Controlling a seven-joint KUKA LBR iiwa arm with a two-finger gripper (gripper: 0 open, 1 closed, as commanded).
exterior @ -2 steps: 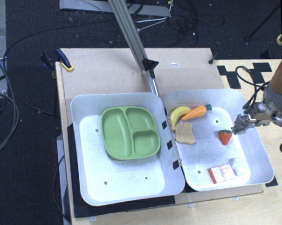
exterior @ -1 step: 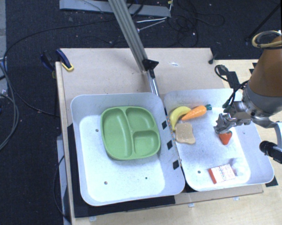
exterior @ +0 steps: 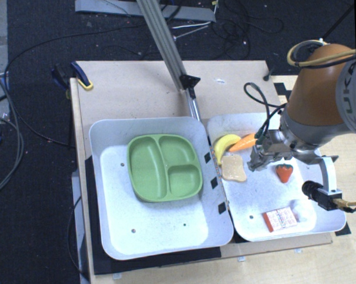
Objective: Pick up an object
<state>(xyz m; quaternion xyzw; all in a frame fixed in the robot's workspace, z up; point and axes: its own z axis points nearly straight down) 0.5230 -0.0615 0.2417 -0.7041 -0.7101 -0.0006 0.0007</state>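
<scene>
Counting it off: 2 white bins on the bench, the left bin and the right bin. In the left one, 1 green divided plate with 3 compartments. Over in the right one, 5 items: 1 banana, 1 carrot, 1 slice of bread, 1 strawberry and 1 small red-and-white box. And 1 arm reaching in.
</scene>
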